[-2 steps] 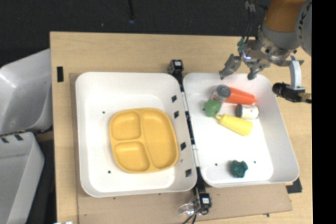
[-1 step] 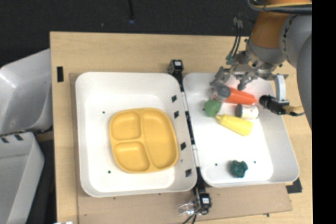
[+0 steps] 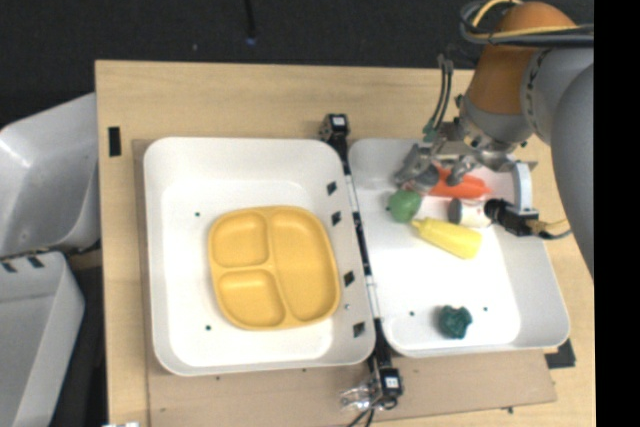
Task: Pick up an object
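In the right bin (image 3: 520,300), my gripper (image 3: 441,173) hangs low over the far end, right above an orange-red object (image 3: 466,185) that it partly hides. A round green object (image 3: 404,205) lies just left of the gripper, touching or nearly touching it. A yellow bottle-shaped object (image 3: 449,237) lies in front of the gripper, pointing left. A dark green lump (image 3: 454,320) rests alone near the bin's front edge. Nothing is seen lifted off the bin floor.
The left bin (image 3: 170,315) holds a yellow divided plate (image 3: 272,266) with three compartments. The ridge between the two bins (image 3: 358,245) carries black clips. My arm comes in from the upper right over the right bin's far corner.
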`<state>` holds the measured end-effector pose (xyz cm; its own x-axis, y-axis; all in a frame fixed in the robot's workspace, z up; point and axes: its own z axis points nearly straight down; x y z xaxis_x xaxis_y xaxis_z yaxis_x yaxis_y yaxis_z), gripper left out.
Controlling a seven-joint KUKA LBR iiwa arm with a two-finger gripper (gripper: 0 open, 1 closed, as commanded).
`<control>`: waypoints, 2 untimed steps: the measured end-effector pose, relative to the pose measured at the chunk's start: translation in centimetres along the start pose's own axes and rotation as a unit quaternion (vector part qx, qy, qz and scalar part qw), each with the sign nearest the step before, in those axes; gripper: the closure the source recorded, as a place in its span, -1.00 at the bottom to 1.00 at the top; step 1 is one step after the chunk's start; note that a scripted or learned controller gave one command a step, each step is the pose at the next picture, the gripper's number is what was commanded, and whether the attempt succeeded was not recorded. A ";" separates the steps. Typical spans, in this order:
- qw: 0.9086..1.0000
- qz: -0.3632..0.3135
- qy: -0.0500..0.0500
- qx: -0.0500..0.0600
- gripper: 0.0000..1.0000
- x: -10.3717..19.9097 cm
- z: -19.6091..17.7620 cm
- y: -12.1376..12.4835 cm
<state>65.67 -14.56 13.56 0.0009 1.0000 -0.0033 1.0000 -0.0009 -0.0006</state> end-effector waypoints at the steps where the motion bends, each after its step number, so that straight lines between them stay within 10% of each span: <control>1: 1.000 0.000 0.000 -0.003 1.00 -0.1 -1.4 0.1; 2: 1.000 0.001 0.001 -0.003 1.00 -0.3 -5.9 -0.1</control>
<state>65.62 -14.79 19.45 0.0036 1.0000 -0.0009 1.0000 -0.0036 0.0057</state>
